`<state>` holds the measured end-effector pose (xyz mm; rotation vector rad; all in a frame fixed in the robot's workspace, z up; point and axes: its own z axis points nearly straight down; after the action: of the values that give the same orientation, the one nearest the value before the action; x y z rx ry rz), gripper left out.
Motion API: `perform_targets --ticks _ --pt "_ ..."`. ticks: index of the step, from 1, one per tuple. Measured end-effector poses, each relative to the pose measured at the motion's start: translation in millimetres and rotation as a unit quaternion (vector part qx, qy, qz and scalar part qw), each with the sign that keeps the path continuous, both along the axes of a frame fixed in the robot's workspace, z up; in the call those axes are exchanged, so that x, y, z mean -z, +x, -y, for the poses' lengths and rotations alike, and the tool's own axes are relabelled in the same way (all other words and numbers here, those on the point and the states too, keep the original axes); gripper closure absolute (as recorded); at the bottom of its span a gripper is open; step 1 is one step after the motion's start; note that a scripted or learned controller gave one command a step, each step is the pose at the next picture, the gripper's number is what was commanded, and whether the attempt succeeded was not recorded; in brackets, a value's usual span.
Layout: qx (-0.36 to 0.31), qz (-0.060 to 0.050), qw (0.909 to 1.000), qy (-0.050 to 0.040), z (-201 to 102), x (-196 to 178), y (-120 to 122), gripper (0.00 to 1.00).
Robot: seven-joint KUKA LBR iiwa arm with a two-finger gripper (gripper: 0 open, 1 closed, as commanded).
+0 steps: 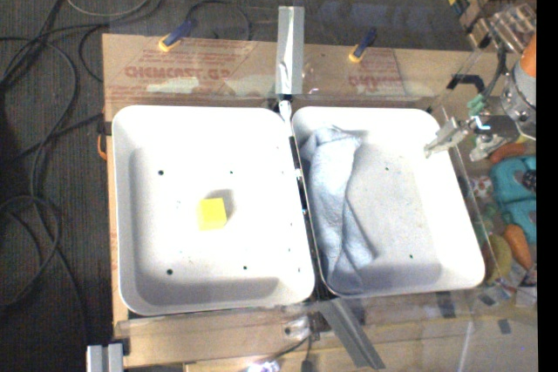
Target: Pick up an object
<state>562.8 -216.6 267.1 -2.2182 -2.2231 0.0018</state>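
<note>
A small yellow block [213, 213] lies near the middle of the left bin [131, 144]. A pale blue-grey cloth [334, 187] is crumpled along the left side of the right bin [436, 266]. My gripper [460, 141] hangs over the upper right rim of the right bin, well away from the cloth and far from the block. It is open, with nothing between its fingers [440, 138].
A metal post [290, 52] stands behind the seam between the bins. Two clamps [174, 36] hold the cardboard backing at the rear. Cables lie on the floor to the left. Orange and teal clutter [514, 205] sits to the right of the right bin.
</note>
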Motion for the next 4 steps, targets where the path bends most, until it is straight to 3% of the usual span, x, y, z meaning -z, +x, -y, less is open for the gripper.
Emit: perform_targets --ticks 1,2,3,4 --pt "-0.058 0.000 0.9983 -0.0004 -79.5 33.7 70.0 0.00" --pt "-0.103 0.002 0.9947 -0.0009 -47.8 172.2 83.2 0.00" --pt "-0.220 0.000 0.9755 -0.0051 -76.7 176.7 104.9 0.00" --pt "-0.229 0.001 0.9734 -0.0004 -52.9 172.2 16.3 0.00"
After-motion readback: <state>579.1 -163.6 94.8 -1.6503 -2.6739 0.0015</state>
